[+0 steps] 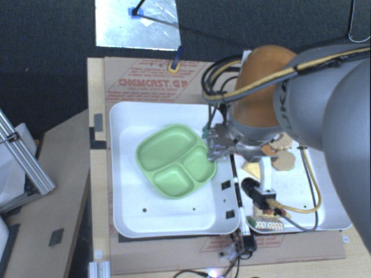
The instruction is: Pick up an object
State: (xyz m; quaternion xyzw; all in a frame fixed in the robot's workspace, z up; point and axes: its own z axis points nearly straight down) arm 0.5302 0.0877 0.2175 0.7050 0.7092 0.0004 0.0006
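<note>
hovering gripper [212, 145] at green divided plate's [174, 161] right rim in left bin [124, 172], finger state unclear

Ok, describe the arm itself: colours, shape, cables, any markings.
The arm is bulky, rounded and grey, with an orange band above the wrist. Black and yellow cables loop beside the band, and a yellow cable hangs below. Dark lettering marks the grey casing. The gripper is small, dark metal.

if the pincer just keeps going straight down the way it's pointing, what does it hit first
Most likely the right rim of the green divided plate under the pincer, though depth from this slanted view is uncertain.
</note>
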